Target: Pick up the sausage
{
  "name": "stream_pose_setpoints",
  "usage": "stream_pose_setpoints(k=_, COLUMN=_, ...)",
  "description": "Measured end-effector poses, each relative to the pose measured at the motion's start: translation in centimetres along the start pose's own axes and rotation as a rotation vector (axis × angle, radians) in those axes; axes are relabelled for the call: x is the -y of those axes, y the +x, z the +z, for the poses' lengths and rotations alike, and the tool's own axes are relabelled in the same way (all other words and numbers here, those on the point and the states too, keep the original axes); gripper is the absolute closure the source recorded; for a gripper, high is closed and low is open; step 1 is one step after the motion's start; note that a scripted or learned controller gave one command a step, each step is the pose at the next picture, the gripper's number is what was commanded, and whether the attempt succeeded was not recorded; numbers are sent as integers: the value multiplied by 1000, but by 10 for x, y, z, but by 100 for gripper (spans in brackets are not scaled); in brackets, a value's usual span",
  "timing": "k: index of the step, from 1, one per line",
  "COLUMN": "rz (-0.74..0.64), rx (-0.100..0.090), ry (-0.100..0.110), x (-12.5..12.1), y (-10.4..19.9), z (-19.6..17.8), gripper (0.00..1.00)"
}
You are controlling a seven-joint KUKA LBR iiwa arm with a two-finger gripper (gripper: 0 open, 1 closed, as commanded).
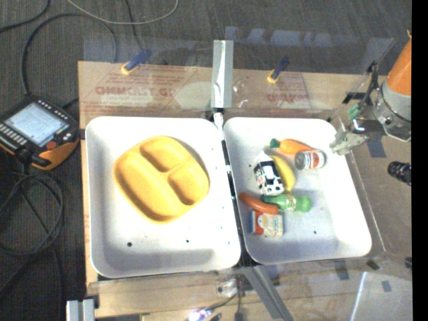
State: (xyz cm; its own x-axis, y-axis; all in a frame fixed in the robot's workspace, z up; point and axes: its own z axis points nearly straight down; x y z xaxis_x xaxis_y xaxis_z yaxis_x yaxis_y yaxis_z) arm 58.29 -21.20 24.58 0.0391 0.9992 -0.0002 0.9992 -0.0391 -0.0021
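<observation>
2 white bins (107, 246): 1 yellow plate (162, 177) left; 1 sausage (257, 202) right. Pincer (348, 136) state: cannot tell.

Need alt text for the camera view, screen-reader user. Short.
The gripper hangs at the right bin's far right rim, away from the red sausage lying near that bin's left side among a carrot, banana, green bottle, can and small carton. The left bin holds a yellow divided plate.
</observation>
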Motion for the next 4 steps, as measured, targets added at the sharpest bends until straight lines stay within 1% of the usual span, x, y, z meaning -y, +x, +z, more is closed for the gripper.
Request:
stream_pose_setpoints(k=1, rz=-2, rx=1, ry=1, x=-1, y=1, z=-9, gripper=100)
stream_pose_setpoints(k=2, rz=40, rx=2, ry=-1, x=-48, y=12, z=-17, gripper=100)
stream_pose_setpoints(k=3, rz=21, rx=5, ry=-2, x=-85, y=18, z=-30, gripper=100)
stream_pose_setpoints(k=4, rz=20, rx=9, ry=-1, x=-86, y=19, z=-40, gripper=100)
